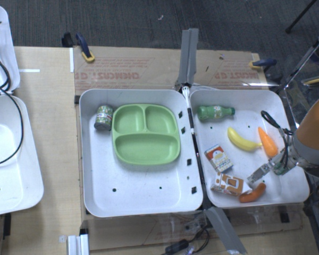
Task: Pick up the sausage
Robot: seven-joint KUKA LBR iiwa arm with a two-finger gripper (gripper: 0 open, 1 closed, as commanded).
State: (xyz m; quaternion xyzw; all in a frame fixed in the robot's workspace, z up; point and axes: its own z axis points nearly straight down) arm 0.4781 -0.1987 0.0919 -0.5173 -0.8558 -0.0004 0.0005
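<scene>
Sausage (253, 193): I see it lower right of frame, near front wall of right bin (287, 198), just right of small carton (229, 184).

Gripper (259, 173): low over right bin, just above sausage; I cannot tell finger spread.

Banana (243, 139), carrot (267, 141), green bottle (215, 112): further up in same bin.

Green plate (145, 133), can (103, 117): left bin (143, 195).
</scene>
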